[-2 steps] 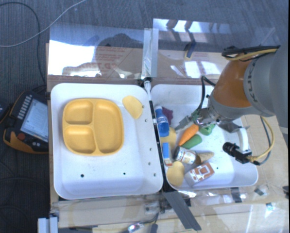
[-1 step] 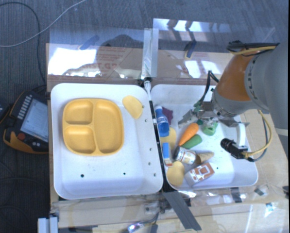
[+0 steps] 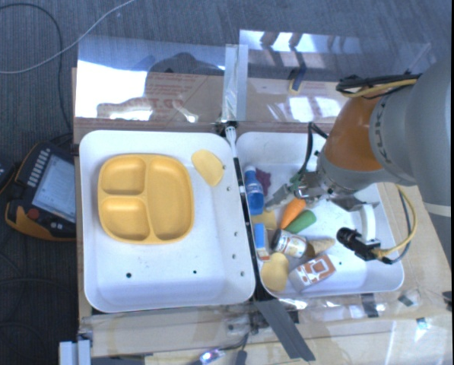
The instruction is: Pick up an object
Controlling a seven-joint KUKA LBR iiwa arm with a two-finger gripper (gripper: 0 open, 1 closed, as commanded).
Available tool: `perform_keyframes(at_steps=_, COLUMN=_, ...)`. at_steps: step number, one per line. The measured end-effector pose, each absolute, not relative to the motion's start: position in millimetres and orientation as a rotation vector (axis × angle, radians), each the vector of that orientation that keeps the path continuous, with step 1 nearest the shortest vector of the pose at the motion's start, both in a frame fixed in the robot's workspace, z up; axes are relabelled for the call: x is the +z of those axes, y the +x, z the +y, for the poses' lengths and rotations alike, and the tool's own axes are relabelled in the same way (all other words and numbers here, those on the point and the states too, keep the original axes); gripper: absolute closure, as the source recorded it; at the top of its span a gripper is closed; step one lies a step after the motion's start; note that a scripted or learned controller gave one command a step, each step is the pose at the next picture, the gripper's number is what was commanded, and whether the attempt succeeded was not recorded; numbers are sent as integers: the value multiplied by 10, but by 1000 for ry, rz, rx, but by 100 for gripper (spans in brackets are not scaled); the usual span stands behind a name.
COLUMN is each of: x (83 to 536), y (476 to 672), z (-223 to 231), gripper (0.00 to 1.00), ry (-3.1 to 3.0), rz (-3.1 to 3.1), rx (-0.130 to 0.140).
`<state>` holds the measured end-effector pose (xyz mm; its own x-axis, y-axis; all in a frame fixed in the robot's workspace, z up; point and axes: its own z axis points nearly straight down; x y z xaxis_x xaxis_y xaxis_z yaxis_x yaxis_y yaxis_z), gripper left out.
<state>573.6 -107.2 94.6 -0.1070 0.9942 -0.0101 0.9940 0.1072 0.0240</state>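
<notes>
The arm reaches into the right bin (image 3: 379,280), its gripper (image 3: 306,188) down among the clutter; I cannot tell how it is set. A toy carrot (image 3: 296,214) lies just at its seven o'clock, beside a blue tube (image 3: 252,190). The left bin (image 3: 173,291) holds a yellow tray (image 3: 145,198).

Robot arm (image 3: 409,128): smooth, rounded casing in matte grey, thick and cylindrical. Orange band (image 3: 356,139) encircles the casing above the wrist, glossy, with a soft highlight. Black and yellow cables (image 3: 375,84) run over the top of the orange section; further black cable (image 3: 363,243) loops below the wrist, ending in a black fitting.
</notes>
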Motion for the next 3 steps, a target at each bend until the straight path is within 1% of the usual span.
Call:
perform_keyframes(at_steps=1, x=941, y=5967, z=-1105, gripper=0, ry=1764, rz=2571, rx=5)
perform_keyframes(at_steps=2, x=1011, y=5958, z=-1081, gripper=100, ry=1767, rz=2578, rx=8)
perform_keyframes(at_steps=3, x=1841, y=6685, z=-508, gripper=100, ry=1862, rz=2528, rx=-4)
